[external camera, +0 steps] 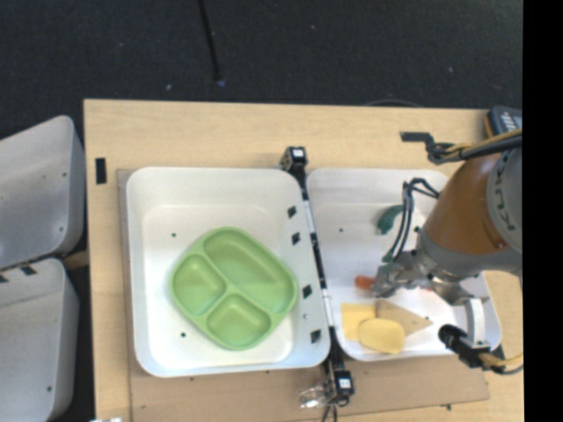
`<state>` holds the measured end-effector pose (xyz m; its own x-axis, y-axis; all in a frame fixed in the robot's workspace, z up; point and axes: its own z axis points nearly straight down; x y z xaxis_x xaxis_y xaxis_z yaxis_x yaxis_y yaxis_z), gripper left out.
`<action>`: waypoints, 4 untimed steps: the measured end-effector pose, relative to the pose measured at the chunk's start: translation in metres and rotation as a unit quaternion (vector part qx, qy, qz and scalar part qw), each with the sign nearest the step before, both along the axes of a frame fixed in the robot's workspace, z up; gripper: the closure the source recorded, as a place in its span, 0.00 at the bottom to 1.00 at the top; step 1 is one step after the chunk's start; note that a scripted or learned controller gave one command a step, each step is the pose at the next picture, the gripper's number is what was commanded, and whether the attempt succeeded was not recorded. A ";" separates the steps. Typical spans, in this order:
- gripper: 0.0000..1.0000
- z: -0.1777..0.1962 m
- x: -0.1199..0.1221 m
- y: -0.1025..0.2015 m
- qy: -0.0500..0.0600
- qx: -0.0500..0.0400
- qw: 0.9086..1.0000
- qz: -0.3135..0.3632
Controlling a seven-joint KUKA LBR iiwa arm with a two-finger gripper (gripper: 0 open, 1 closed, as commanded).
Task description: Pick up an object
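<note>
On the pale wooden bench [193, 134] we see two shallow white bins side by side. Filling much of the left white bin [141, 236] is a light green plastic plate with three compartments [233, 287], lying flat and turned at a slant, its lower rim near the bin's front edge.

Over the right white bin [352, 192] we see the grey arm with its orange band [466, 209] reaching in from the right edge, and its gripper [387, 284] hangs low above the bin's middle. We cannot tell how the gripper stands, because dark hardware and cables crowd that spot, and we see nothing plainly clamped in it.

Just left of the gripper, a small orange-red piece [362, 282] lies on the bin floor. Toward the bin's front edge we find a pale yellow flat square block [354, 320], and touching it, overlapping its lower right corner, a rounded yellow object [383, 335]. Beside those, a cream-coloured wedge-shaped piece [406, 315] points toward the bin's right wall, close beneath the gripper. Toward the bin's rear, a small teal object [387, 219] lies beside a dark cable, well apart from the yellow pieces.
</note>
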<state>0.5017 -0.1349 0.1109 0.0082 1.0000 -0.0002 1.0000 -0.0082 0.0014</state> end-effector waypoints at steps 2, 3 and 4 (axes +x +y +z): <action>1.00 0.115 0.014 -0.017 -0.003 -0.001 1.000 0.005; 1.00 0.129 0.015 -0.019 -0.001 0.000 1.000 0.006; 1.00 0.119 0.032 0.028 0.001 0.000 1.000 0.007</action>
<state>0.5334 -0.1070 0.2303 -0.0059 1.0000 0.0002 1.0000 0.0059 0.0003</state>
